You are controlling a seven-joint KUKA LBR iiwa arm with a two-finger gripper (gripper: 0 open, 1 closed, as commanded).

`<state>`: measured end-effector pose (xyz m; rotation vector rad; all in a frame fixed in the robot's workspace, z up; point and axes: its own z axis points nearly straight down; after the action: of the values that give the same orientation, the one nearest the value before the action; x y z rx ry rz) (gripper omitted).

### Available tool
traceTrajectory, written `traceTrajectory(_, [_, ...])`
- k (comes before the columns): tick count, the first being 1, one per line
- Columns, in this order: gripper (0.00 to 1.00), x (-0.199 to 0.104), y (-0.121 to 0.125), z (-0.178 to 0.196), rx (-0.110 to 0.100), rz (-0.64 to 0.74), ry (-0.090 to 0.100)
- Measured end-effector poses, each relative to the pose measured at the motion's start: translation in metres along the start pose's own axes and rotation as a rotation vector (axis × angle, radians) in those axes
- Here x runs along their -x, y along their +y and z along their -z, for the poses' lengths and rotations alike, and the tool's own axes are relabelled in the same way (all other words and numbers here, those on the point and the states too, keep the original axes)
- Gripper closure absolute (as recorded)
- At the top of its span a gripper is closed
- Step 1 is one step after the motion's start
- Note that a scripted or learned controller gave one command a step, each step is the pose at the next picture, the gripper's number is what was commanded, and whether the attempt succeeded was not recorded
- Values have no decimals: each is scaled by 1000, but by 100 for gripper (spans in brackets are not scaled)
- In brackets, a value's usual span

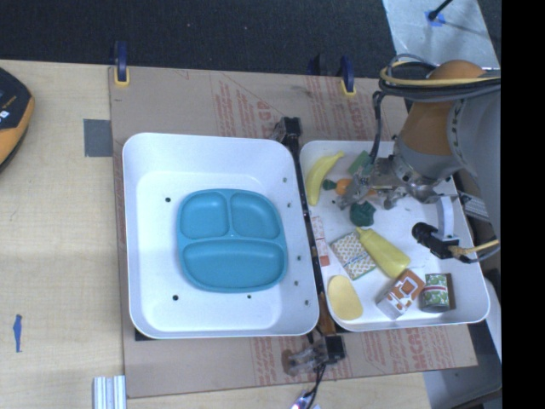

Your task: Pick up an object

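Objects (383, 254) to choose from all sit in the right bin (409, 224), so that's where the action is. The widest thing first: the brown bench (213, 100), carrying both white bins side by side. The left bin (136, 228) is the bigger of the two and holds one blue divided plate (232, 239), lying flat in the middle of it.

Over to the right, the grey arm (434, 130) reaches in over the right bin's far corner, orange band showing above the wrist. The gripper (364, 190) hangs low over the far half of that bin, and from this angle I cannot tell whether it is apart or together. Nothing can be seen clamped in it.

Now the items. A banana (322, 177) lies along the bin's left wall at the far end. A yellow bottle (383, 252) lies slantwise mid-bin, touching a patterned packet (352, 254) on its left. At the near edge there is a pale yellow oval piece (344, 298), then a red and white carton (400, 292), then a green can (437, 292) just beside the carton. A dark green lump (364, 215) sits right under the gripper, and a tiny orange piece (342, 186) lies between the banana and the gripper.
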<state>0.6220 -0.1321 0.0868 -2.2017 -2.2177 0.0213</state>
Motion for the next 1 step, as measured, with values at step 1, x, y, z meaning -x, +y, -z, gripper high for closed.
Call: traceTrajectory(1, [0,-35,-74,3,10,-4,1])
